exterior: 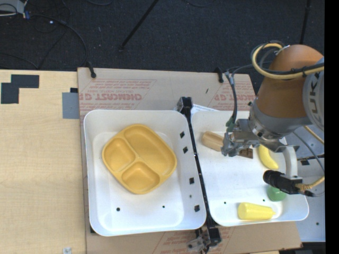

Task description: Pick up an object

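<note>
a view from above, at a slant, of a bench with two shallow white bins side by side on a brown cardboard sheet printed with red lettering. the left bin [98, 194] holds a yellow divided plate [139, 157] with three compartments, lying flat near the bin's middle. the right bin [225, 194] holds several small things. a grey robot arm with an orange band [294, 83] above its wrist reaches in from the right and hangs over the upper middle of the right bin. its gripper [235, 150] is low over the bin floor, just beside a pale wooden block [213, 140] that lies to its left near the bin's upper left area; whether the gripper touches the block cannot be told, and nothing is clearly seen between its tips. i cannot tell how the tool stands, since the wrist hides its working end. a small dark brown object [246, 153] sits right under the gripper's right edge. just right of that lies a yellow banana [268, 157], tilted. lower right, a green round object [276, 194] is partly covered by a black cable fitting. near the bin's bottom edge lies a yellow cone-like piece [255, 211] on its side, well apart from the gripper.
</note>
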You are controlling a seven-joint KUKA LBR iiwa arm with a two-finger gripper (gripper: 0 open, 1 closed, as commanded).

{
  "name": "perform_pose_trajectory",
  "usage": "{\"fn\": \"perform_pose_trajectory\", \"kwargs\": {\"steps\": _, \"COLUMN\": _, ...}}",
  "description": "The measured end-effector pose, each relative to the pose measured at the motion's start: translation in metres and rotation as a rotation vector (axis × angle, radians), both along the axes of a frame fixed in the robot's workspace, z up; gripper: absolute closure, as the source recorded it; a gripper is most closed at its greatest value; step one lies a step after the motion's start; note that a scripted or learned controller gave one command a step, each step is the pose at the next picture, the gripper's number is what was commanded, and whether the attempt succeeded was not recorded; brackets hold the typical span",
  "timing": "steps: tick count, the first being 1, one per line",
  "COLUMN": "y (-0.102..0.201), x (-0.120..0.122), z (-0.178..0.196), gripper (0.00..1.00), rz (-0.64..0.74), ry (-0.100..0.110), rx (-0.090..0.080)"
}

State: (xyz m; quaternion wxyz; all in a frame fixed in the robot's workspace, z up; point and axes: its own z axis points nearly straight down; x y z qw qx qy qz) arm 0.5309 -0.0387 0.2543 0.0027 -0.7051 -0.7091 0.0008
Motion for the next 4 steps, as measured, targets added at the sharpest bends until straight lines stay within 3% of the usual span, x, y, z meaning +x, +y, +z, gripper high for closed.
{"fn": "perform_pose_trajectory", "kwargs": {"steps": 3, "y": 0.144, "x": -0.007, "z": -0.016, "gripper": 1.00, "rz": 0.000, "ry": -0.001, "rx": -0.002}}
{"fn": "perform_pose_trajectory", "kwargs": {"steps": 4, "y": 0.142, "x": -0.007, "z": -0.016, "gripper": 0.00, "rz": -0.004, "ry": -0.001, "rx": -0.003}}
